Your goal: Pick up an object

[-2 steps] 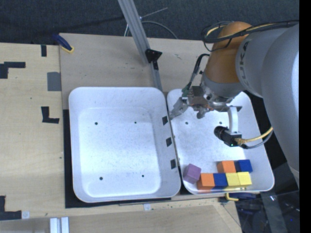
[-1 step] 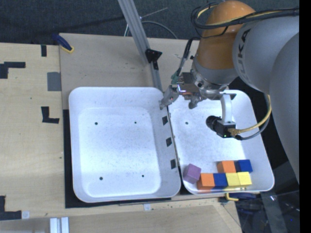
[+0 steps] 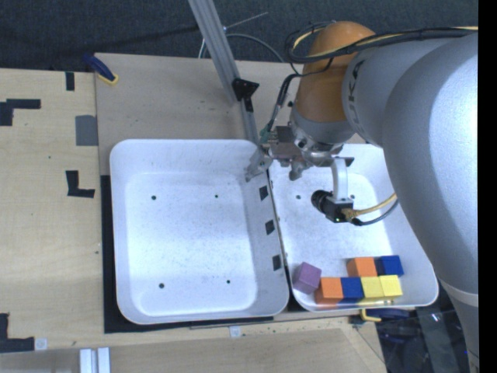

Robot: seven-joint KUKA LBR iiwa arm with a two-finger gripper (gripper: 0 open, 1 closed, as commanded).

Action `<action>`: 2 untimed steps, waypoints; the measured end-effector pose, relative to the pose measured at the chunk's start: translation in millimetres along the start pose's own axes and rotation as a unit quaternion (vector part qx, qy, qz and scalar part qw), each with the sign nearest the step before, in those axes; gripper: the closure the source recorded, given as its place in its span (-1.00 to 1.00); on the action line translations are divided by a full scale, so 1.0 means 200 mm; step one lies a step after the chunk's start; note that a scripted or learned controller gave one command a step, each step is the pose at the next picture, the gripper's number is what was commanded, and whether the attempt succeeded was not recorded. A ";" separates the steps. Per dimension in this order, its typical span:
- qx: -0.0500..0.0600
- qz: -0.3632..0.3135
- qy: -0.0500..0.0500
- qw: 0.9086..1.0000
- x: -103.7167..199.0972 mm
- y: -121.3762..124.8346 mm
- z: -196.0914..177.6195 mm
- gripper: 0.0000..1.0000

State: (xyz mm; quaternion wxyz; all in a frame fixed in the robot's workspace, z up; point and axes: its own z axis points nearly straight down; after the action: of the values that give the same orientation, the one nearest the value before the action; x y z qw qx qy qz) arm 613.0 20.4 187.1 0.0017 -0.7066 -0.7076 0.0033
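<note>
Claw (image 3: 278, 162) hangs over right bin (image 3: 404, 231) far end, by the divider; apart or together, can't tell. Blocks (image 3: 361, 280) lie well below-right of claw, packed vs near wall, prob. bunched there; purple block (image 3: 308, 275) is closest.

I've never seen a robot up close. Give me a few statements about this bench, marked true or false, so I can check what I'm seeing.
1. All the coloured blocks lie in the white bin on the view's right. True.
2. The purple block is stacked on a yellow one. False: it lies on the bin floor at the cluster's left end, beside an orange block.
3. The grey arm has an orange band. True.
4. The blocks are scattered along the bin's far edge. False: they are bunched in its near corner.
</note>
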 end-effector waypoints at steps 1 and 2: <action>-0.001 -0.003 0.002 1.000 0.36 -0.21 -0.02 -1.00; -0.006 -0.001 0.002 1.000 0.39 -0.43 -0.54 -1.00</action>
State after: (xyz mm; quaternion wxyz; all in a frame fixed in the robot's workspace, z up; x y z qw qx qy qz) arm 528.0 98.4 296.1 -0.0010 -0.7061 -0.7081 -0.0026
